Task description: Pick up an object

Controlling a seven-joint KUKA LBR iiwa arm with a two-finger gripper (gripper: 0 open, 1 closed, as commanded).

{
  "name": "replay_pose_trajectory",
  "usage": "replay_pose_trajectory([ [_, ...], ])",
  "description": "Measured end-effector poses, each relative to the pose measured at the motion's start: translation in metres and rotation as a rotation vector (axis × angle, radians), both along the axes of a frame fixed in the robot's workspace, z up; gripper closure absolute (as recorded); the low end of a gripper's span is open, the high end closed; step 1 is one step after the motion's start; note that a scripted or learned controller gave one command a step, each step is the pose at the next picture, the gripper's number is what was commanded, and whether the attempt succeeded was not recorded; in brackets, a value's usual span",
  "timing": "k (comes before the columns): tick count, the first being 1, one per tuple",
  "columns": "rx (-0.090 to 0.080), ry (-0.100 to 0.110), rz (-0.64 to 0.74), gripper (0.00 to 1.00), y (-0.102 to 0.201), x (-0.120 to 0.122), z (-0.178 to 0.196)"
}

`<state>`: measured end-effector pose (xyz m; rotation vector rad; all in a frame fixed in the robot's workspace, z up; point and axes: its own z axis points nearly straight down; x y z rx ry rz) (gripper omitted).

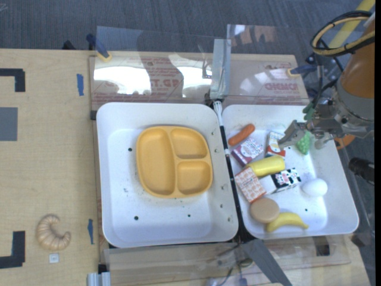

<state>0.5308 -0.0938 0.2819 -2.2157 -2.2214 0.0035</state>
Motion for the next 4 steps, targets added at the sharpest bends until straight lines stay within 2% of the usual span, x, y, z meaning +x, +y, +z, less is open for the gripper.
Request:
replay_pose_trajectory([
  [1, -0.01, -0.034, 0.091, 0.0, -0.024, 0.0, -0.161],
  [2, -0.018, -0.047, 0.094, 0.0, -0.01, 0.058, -0.175],
  [3, -0.01, -0.047, 0.165, 0.0, -0.019, 0.06, -0.175],
  [4, -0.007, -0.012, 0.192, 0.0, -0.03, 0.103, -0.175],
])
